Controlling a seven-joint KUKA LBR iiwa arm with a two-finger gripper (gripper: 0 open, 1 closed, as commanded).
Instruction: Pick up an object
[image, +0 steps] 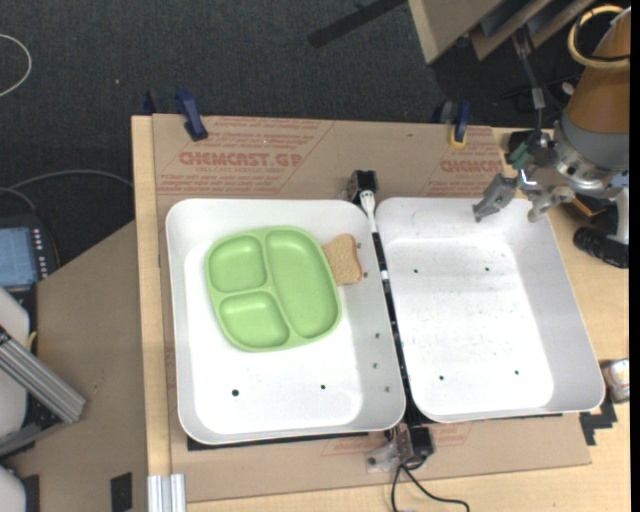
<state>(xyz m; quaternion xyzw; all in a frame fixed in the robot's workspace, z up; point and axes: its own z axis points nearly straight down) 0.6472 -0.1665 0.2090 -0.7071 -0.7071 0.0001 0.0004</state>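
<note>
Arm (603, 95): orange band above grey wrist | gripper (516, 198): two grey metal fingers | teal fitting is seen beside wrist

My counter (150, 330) is pale wood, covered by a brown cardboard sheet (300, 150) printed with red lettering. Blue clamps (190, 115) pin the sheet at its far edge. On the cardboard sit two shallow white bins side by side, their inner rims touching: the left bin (280, 400) and the right bin (480, 330). A black cable (420, 490) trails off the near edge.
</note>
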